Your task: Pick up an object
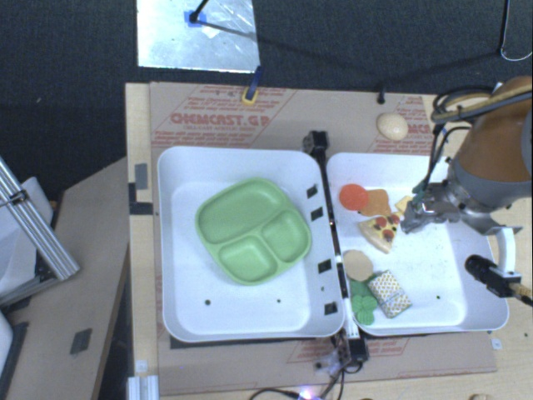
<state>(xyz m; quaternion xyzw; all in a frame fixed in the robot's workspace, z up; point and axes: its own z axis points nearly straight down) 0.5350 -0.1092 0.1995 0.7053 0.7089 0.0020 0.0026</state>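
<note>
The right bin (450,298) holds several toy foods: a red-orange round piece (354,197), a tan slice (377,202), a pizza slice (380,230), a beige disc (358,265), green pieces (363,300) and a patterned packet (390,294). A yellowish piece (404,206) lies by the gripper. My gripper (411,220) hangs low over the bin, just right of the pizza slice, its dark fingertips close to the slice's right edge. Nothing shows between the fingers.
The left bin (179,307) holds a green divided plate (252,231). A beige egg-shaped object (392,125) lies on the cardboard behind the right bin. The arm's grey and orange body (495,165) covers the right bin's far right corner. A black clamp (316,142) sits between the bins.
</note>
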